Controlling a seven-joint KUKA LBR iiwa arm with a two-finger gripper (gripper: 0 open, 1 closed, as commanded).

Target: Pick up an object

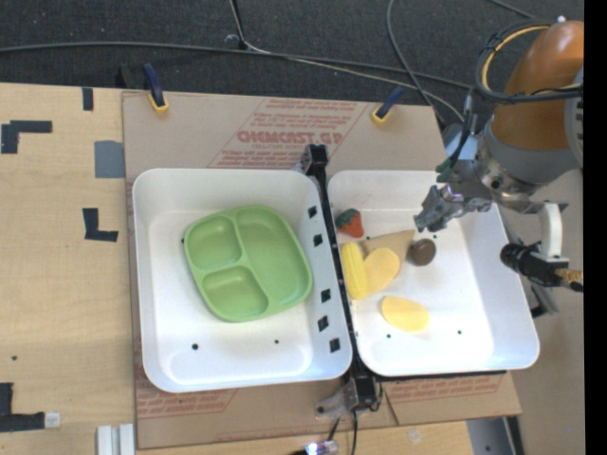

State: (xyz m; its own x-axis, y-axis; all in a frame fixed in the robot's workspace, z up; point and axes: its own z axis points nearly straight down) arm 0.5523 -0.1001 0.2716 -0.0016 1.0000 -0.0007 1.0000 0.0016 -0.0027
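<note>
My claw (432, 218) hangs over the right bin (493, 335), just above-right of the brown ball (421, 251); opening indeterminate, nothing visibly held.

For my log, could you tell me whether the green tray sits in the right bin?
No, the green tray lies in the left bin.

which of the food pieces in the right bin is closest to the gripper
The small brown round piece, just below the gripper. The corn cob, the yellow pieces and the red and green piece all lie farther left or lower.
</note>
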